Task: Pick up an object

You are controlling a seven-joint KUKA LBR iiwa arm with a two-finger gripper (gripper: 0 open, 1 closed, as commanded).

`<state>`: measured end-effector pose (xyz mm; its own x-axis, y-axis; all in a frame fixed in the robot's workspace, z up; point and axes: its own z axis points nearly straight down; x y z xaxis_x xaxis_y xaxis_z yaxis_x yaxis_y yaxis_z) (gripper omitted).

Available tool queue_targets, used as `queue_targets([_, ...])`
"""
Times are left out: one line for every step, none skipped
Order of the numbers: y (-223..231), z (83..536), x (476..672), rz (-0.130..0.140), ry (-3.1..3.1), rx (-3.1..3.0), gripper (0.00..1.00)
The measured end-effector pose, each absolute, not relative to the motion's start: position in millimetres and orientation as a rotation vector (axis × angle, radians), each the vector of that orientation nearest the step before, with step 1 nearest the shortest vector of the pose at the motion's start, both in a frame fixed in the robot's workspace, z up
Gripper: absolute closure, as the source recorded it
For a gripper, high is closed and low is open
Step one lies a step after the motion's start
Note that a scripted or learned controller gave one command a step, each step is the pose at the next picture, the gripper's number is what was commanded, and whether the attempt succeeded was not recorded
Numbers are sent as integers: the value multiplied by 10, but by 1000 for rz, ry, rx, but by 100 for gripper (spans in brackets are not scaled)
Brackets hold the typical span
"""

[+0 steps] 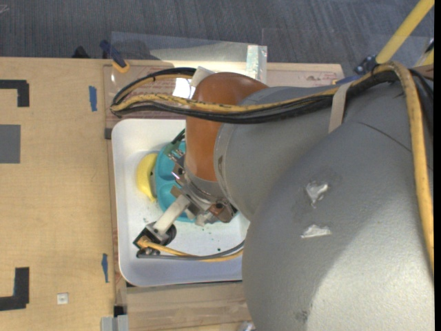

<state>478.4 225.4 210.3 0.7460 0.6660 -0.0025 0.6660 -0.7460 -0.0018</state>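
The grey arm (331, 205), smooth and rounded like cast metal, bulks nearest the lens. It covers the right of the scene, with its glossy orange band (213, 116) just above the wrist. At the far left is the bench (55, 185), flat matte tan board marked with black squares and bits of blue tape. Next comes the shallow white bin (127, 205), a hard, slick plastic with rounded corners. In its left half lies a yellow piece (145, 176), curved and smooth. It touches a teal object (164, 179), rounded and plastic-looking, partly tucked under the wrist. These two are the likely things to pick. The gripper (200, 209) sits low over the bin just right of the teal object, and I cannot tell whether it is clasped or released. To do the grab well, I judge it should centre over one item only and close across its narrow width. Both look slippery and crowd each other.
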Motion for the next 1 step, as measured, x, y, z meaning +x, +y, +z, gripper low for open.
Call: queue_targets([2243,1731,4786,4,-313,-3126,100])
